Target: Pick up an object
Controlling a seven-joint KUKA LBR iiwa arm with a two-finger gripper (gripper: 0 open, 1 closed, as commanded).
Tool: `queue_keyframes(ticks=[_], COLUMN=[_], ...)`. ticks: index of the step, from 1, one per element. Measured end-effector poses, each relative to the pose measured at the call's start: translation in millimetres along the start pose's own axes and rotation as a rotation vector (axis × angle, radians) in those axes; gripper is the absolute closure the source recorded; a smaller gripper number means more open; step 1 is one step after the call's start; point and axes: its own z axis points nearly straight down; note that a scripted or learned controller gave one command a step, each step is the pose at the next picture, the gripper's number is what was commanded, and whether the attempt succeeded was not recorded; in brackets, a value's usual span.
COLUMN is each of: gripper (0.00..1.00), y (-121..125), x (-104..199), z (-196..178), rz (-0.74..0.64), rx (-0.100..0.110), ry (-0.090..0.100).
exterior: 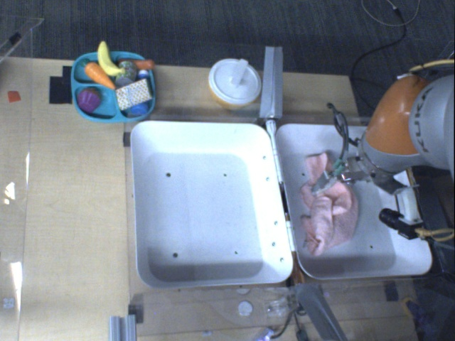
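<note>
The gripper (333,178) was down on the pink cloth (328,209) lying crumpled in the right bin (398,260); I could not tell how its fingers stood.

We count two white bins: left bin (202,204), right bin (370,258). One pink cloth (328,212), in right bin. One arm (419,123), one gripper (333,177). We count one blue divided tray (106,112) beyond the left bin, bearing one banana (106,60), one carrot (98,75), one purple piece (88,99), one sponge-like block (134,94); other small items there too blurred for our count. One round lidded container (234,82).
</note>
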Motion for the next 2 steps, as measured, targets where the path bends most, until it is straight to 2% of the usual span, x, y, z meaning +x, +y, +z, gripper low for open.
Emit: queue_keyframes(ticks=[1,2], gripper=[0.00,0.00], y=[20.9,52.6], x=[15.0,28.5], z=[0.2,1.3], rz=[-0.129,-0.096], rx=[0.000,0.001], ry=[0.000,0.001])
